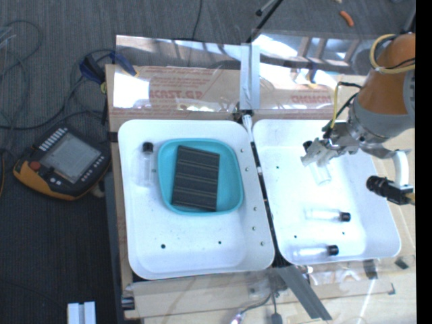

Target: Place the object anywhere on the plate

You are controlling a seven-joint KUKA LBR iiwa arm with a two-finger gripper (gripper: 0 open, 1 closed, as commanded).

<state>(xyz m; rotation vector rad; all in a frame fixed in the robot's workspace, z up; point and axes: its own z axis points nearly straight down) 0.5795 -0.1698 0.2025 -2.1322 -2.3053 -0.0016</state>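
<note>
Nearest to us in the right white bin (378, 241) lies a clear plastic tube with a black cap (316, 251), its long axis running left to right with the cap at the right end. A little farther back rests a second clear tube with a black cap (327, 215), also lying left to right, cap to the right, apart from the first.

In the left white bin (189, 255) we see the teal rounded-square plate (231, 181), and on it a dark ribbed rectangular block (196, 177) that covers much of its middle, long axis running near to far with a slight tilt. Just left of the plate, on the bin floor, lies a third clear tube with a black cap (146, 160), long axis near to far, cap at the far end. It is beside the plate and not on it.

Farther back in the right bin, the hand (320, 155) hangs over the bin floor at the end of the grey arm with its orange band (388, 93). A pale, clear shape shows just under the hand, but we cannot tell whether it is held, nor how far the hand is open.

Beyond the bins stands a cardboard and foil wall (202, 90). On the dark carpet left of the table lies a control pendant with a grey screen (64, 162).
</note>
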